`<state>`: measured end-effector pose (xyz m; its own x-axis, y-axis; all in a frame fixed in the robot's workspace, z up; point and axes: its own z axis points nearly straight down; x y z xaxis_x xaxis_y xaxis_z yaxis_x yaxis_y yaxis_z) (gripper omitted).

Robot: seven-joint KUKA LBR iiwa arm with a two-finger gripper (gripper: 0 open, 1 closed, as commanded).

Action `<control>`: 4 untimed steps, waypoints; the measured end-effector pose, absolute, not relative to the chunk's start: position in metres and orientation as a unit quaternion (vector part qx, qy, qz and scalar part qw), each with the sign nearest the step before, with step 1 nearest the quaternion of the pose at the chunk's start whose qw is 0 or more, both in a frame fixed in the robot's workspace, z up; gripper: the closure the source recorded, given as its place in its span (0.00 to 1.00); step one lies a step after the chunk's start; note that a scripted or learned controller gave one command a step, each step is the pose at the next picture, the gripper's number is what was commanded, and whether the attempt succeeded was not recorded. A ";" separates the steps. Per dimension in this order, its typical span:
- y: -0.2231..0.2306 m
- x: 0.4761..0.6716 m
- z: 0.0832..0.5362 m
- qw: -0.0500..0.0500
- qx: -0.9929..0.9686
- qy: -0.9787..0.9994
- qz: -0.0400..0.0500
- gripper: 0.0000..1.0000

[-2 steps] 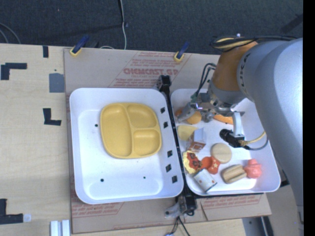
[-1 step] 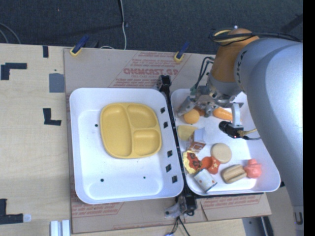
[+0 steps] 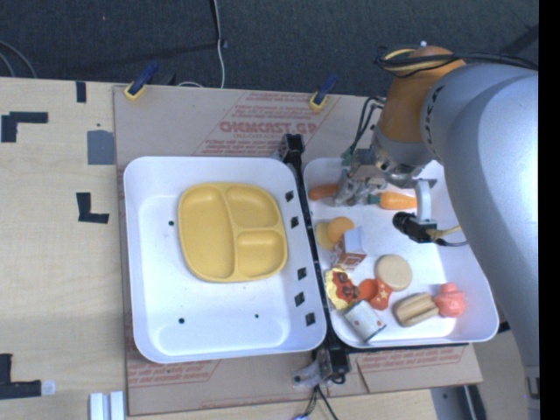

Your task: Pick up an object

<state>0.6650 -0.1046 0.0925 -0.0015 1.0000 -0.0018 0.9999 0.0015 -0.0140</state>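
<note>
— Where was I?

— My gripper (image 3: 357, 187) hung low at the twelve o'clock end of the right bin (image 3: 479, 315), with the orange carrot (image 3: 398, 200) just at my three o'clock.

— Had I got hold of it?

— Open or closed, I couldn't tell; nothing showed in my grasp.

— How would it handle?

— Light, stiff and a bit slick, I reckoned. Best pinched across its thick middle.

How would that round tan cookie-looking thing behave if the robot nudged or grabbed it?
The tan disc looks flat and lies on its face, so a push would probably slide it across the smooth right bin, not roll it. It seems stiff and light, like a plastic toy. Neighbours crowd it closely, which may hamper a grab.
</note>
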 end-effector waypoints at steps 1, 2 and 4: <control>-0.104 0.665 0.092 0.005 -0.706 -0.708 0.005 0.00; -0.112 0.668 0.085 0.003 -0.706 -0.708 0.001 0.00; -0.106 0.668 0.084 0.000 -0.707 -0.707 0.001 0.00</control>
